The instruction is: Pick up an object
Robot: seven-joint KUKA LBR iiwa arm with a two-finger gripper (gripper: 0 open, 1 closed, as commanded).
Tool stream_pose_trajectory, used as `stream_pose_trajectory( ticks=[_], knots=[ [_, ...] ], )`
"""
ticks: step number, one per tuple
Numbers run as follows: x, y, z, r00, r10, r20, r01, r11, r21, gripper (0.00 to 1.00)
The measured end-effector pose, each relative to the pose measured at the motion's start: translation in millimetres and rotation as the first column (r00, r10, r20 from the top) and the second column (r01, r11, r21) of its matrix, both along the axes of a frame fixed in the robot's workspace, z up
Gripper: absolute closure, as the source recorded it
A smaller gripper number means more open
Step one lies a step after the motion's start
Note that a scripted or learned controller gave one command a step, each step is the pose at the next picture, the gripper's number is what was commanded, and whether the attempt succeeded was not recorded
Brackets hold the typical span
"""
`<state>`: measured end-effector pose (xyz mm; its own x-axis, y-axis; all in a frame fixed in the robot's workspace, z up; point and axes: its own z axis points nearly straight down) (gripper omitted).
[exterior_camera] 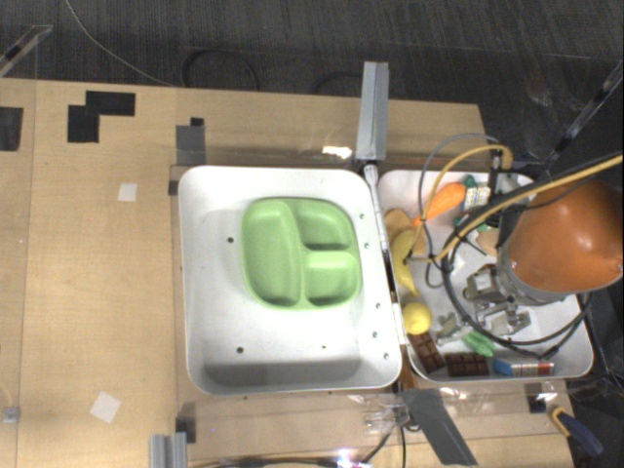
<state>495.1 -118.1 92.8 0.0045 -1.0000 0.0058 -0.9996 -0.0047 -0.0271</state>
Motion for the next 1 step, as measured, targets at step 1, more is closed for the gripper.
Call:
stream_pose_trajectory(
  ticks=[1],
  knots=[
    [84.6,13.5,-2.0,0.960,0.280,-0.012,-0.280,0.960,0.002,0.00]
  ],
)
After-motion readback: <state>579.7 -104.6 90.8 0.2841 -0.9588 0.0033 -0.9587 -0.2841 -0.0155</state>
